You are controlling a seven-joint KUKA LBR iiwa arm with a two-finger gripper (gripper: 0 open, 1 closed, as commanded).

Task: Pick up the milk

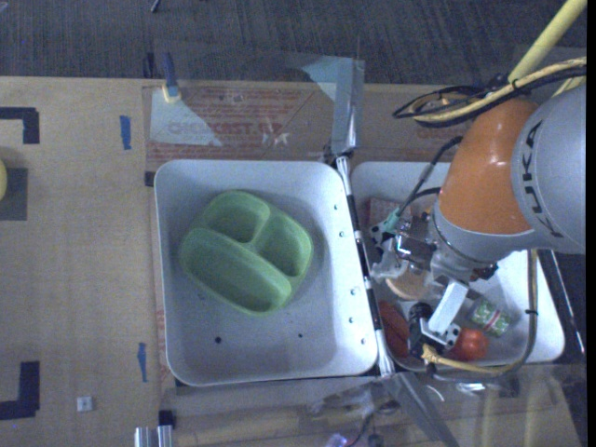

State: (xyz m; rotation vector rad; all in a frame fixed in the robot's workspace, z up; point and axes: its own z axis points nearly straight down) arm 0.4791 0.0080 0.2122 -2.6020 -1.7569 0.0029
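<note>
Pale wood-grain worktop (74, 250), marked with blue tape strips (125, 130) and black corner marks (20, 124), carries two white bins side by side, and dark carpet (279, 17) lies beyond its far edge. A green divided tray (247, 250) sits in the left bin (186, 343), while the grey-and-orange arm (494, 175) hangs over the right bin (551, 338) with its pincer (402, 254) low beside the wall between the bins; whether it is spread or pressed together cannot be told. Near it lie a red tomato (470, 345) and a reddish carton (382, 214), but which half-hidden thing there is the milk cannot be told.
</note>
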